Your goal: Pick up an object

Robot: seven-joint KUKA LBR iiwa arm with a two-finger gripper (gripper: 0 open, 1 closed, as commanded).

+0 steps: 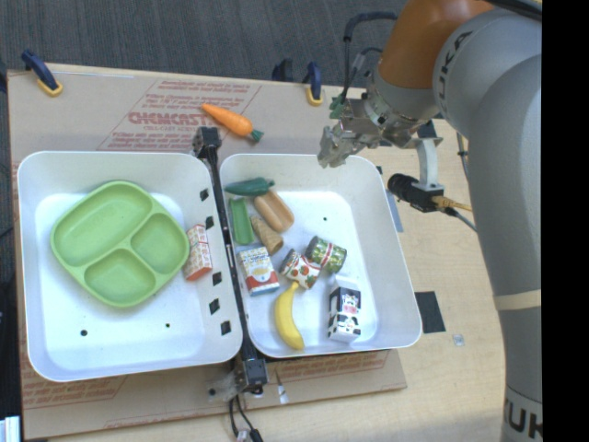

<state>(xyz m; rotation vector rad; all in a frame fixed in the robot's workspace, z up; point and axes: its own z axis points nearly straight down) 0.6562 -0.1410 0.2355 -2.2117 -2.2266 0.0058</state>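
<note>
The camera view looks down on two white bins side by side on a cardboard sheet. The left bin (37, 339) holds a green tray (118, 243) with three compartments, and a small red-and-white carton (198, 252) stands just beside the tray on its right, near the divider. The right bin (396, 274) holds the clutter: a banana (289, 316) near the front wall, a cow-print box (344, 313) to its right, two small cans (326, 254) (298, 269) close together in the middle, a flat packet (259, 270) to their left, a hot dog (273, 212) and a green stick (241, 220) toward the back, and a dark green piece (248, 187) at the back edge. A toy carrot (230, 121) lies on the cardboard behind the bins, outside both. The arm (479, 53) reaches in from the right, and the gripper (333, 148) hangs at the back rim of the right bin, apart from every object; nothing sits between its fingers, but whether they are spread or closed I cannot tell from this angle. I judge the task to be at the approach step, with no object chosen in any visible way. The next move calls for travel forward over the bin, then a descent onto one piece. The banana and the cow-print box stand a little freer than the rest; the cans and packet crowd each other, so a grasp there risks nudging neighbours.
</note>
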